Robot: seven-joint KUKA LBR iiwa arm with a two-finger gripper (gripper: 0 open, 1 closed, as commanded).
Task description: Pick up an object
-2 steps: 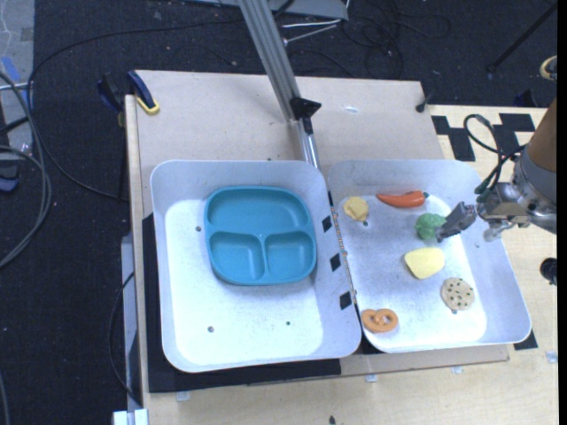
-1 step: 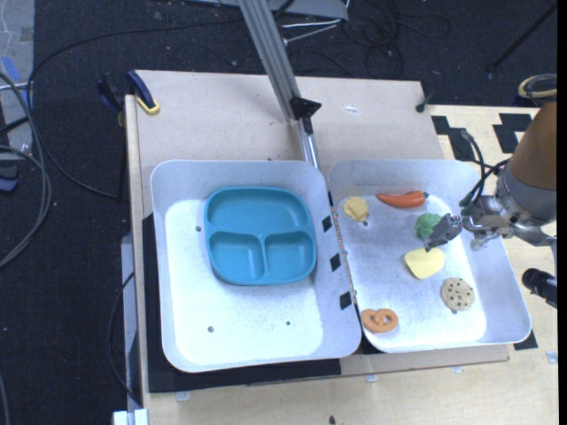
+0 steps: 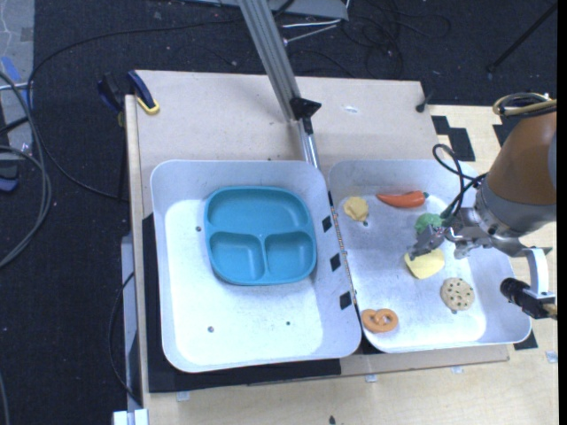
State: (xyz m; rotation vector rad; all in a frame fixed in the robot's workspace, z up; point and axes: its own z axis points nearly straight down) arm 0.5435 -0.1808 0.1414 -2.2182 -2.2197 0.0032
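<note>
**End effector low over rt bin, beside yellow piece**

End effector [image 3: 431, 237] sits low inside the rt bin [image 3: 496, 330], toward its far-rt part, w/ the grey arm [image 3: 523, 180] coming in from the rt edge. Can't tell its state: the tip is small and dark and the grip isn't readable. A green item [image 3: 431, 222] shows right at the tip, touching or overlapping it; whether it's actually gripped can't be told.

Pickable things, all in rt bin:
- pale yellow piece [image 3: 425, 265] just below the tip, touching or nearly so, approx. mid-bin
- red-orange pepper-like item [image 3: 401, 199] near the far edge, lying flat
- small yellow lump [image 3: 356, 209] near the far-left corner, close to the divide btw bins
- orange pretzel-shaped item [image 3: 380, 320] by the near-left corner
- tan cookie w/ dark spots [image 3: 457, 294] toward the near-rt side, well apart from the pretzel

Left bin [image 3: 177, 326] carries a blue divided plate [image 3: 261, 235], 3 compartments, set toward its far edge. Both bins lie side by side on the tabletop [image 3: 213, 113], edges touching at the middle. A metal pole [image 3: 270, 47] slants down from the top and ends at the far edge where the bins meet. Black cables [image 3: 62, 175] run over the dark floor to the left of the tabletop.
</note>
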